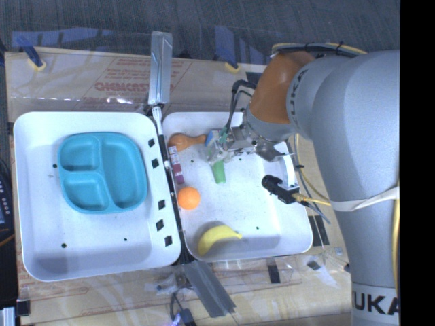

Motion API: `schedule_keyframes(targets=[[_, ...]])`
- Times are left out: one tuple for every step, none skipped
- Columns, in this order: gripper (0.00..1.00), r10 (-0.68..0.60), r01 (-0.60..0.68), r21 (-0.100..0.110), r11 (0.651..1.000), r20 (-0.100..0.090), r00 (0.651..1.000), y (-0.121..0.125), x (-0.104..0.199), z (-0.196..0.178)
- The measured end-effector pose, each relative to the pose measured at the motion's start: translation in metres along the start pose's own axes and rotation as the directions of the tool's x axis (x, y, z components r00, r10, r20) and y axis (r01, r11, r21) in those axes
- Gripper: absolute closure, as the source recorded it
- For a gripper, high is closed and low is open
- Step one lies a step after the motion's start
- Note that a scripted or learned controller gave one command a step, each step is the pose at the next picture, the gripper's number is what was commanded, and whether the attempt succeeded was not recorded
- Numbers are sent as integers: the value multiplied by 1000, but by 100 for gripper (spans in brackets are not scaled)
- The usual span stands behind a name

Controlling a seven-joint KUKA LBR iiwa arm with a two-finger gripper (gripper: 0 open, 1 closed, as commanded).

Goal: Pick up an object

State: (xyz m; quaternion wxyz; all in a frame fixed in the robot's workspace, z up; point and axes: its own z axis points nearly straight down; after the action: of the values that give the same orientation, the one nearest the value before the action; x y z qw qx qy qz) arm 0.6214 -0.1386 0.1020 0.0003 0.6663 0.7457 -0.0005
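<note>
Two white bins sit side by side on the bench [81, 80]. The left bin [41, 243] holds a blue plate [102, 172] with three parts, lying flat in the upper half of that bin.

The right bin [289, 240] holds the small things. A yellow banana [217, 238] lies near the bottom edge of this bin. An orange ball [188, 198] sits a bit above it, close to the wall between the bins. A thin dark red stick [176, 166] lies along that same wall. A brown-orange thing [185, 141] rests near the top of the bin. A green stick [219, 172] lies in the middle, just under the claw [221, 148].

The big grey arm [353, 134] comes in from the right side of the frame, with its orange band [272, 90] above the wrist. The claw is low in the upper middle of the right bin, right above the green stick's top end. I cannot tell if the claw is apart or together, or if it touches the stick.
</note>
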Motion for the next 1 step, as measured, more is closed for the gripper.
schedule_keyframes(targets=[[100,55,-55,5,998,-3,998,-6,12,7]])
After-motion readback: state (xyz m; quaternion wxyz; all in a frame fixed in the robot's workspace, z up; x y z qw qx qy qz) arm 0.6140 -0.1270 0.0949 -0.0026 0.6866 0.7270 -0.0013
